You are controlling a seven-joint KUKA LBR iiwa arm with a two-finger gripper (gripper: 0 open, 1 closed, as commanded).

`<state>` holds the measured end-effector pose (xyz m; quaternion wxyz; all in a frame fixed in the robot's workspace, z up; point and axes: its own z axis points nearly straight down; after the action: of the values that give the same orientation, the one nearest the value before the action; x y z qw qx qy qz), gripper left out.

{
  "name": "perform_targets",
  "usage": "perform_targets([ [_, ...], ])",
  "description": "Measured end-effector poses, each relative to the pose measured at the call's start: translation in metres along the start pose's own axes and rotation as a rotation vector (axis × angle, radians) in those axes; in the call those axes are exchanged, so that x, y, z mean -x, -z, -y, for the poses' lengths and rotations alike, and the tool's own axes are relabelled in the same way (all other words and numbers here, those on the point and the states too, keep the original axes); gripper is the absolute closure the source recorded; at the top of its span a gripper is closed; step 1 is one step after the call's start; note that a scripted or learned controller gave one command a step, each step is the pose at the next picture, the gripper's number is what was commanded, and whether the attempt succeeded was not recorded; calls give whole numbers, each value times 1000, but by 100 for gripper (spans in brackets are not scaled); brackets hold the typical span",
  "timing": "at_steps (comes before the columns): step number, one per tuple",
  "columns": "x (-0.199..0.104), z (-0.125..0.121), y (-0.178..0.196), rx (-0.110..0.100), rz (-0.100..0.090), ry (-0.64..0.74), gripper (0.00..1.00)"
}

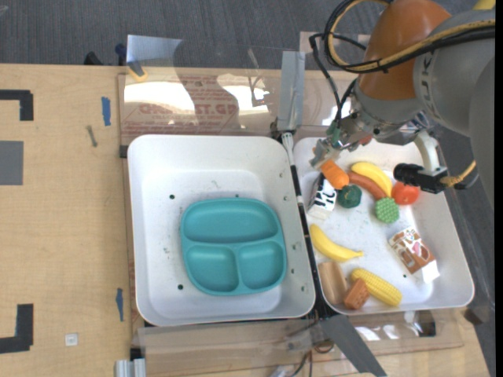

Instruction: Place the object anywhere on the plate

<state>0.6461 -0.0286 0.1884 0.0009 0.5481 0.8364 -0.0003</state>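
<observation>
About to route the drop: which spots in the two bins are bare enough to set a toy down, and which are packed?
The teal plate has three bare compartments; bare white floor rings it in the left bin. In the right bin, one bare patch lies between the lower banana and the carton. The back, near the gripper, is packed with toys.

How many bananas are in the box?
2. One banana lies near the right bin's top, beside a hot dog. The other banana lies by its left wall. The arm could hide more.
</observation>
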Motion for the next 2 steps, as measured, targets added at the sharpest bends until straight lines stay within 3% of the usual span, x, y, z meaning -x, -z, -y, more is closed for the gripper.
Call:
perform_targets([
  [1,-82,38,-2,-1,-4,-1,100],
  [2,-149,22,10,2,-2,172,100],
])
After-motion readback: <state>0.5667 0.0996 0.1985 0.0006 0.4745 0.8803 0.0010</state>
